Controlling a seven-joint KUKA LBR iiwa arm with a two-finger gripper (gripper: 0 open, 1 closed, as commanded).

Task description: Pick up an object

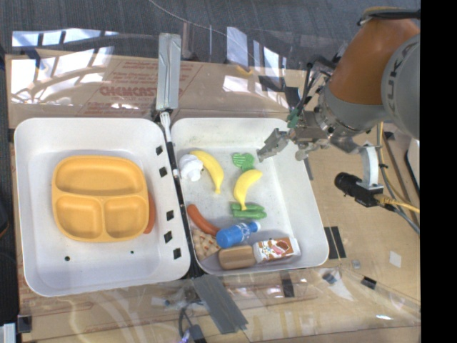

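The right bin [303, 213] holds several toy foods. Two yellow bananas [209, 168] [246, 186] lie near its middle. Above the right banana is a green leafy piece [243, 161], and below it lies a green pod [248, 210]. A white item [190, 167] sits by the left wall. Toward the front lie a red sausage [201, 219], a blue bottle [237, 234] and a brown bottle with a printed label [257, 254]. My gripper [289, 154] hangs over the bin's upper right corner, open, with nothing between its fingers. It is apart from the green leafy piece.
The left bin [28, 191] holds a yellow divided tray [101, 197] with a red-orange piece [149, 214] at its right edge. A ridge with black clips [168, 191] separates the bins. A tan waffle piece [206, 245] lies in the right bin's front left corner. Cables [371, 191] hang to the right.
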